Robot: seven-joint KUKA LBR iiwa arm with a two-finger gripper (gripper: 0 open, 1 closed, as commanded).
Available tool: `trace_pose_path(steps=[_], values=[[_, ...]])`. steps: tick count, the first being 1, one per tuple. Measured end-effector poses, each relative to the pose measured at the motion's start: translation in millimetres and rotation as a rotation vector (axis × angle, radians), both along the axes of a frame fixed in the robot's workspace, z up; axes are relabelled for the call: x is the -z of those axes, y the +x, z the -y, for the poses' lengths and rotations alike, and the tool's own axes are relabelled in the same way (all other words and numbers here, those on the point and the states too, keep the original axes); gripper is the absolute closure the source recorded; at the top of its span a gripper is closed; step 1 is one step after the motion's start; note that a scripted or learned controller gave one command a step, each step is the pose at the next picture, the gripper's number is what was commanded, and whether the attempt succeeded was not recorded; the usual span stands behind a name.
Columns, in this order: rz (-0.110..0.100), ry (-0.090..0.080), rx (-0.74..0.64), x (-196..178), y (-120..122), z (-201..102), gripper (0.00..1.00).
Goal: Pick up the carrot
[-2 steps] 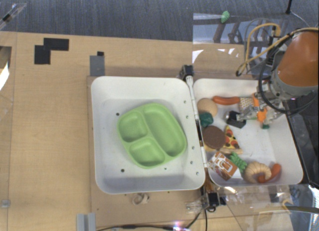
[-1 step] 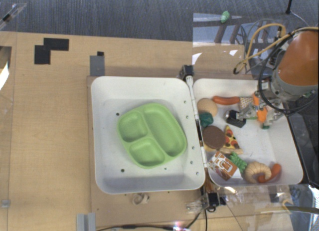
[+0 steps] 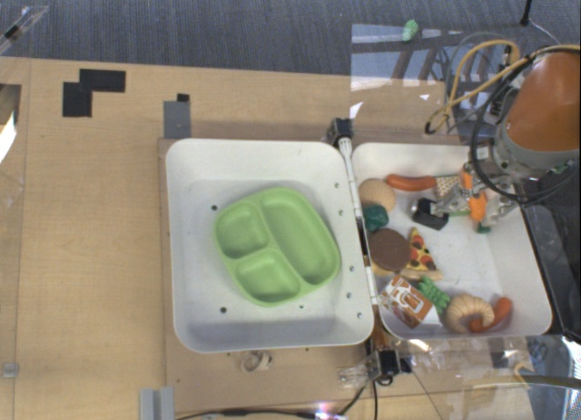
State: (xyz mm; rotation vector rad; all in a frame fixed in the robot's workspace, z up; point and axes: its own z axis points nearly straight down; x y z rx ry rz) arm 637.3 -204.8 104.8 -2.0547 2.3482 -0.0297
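Observation:
The carrot [image 3: 476,202] is a small orange piece with a green top, in the right bin [image 3: 522,264] near its far right side. It stands nearly upright in the view. My gripper [image 3: 457,191] hangs right over it, under the grey wrist and orange band, and its metal parts overlap the carrot's upper end. The wrist hides how the gripper meets the carrot.
The right bin also holds a red sausage [image 3: 411,181], a bread roll [image 3: 377,194], a brown cookie [image 3: 390,248], a pizza slice [image 3: 419,255], a snack packet [image 3: 406,301] and a croissant [image 3: 470,312]. A green divided plate [image 3: 275,246] lies in the left bin [image 3: 195,318].

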Motion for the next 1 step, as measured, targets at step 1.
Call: trace_pose_path(steps=[1], values=[[-0.010,0.004,0.137,0.7,14.1,0.5,0.00]])
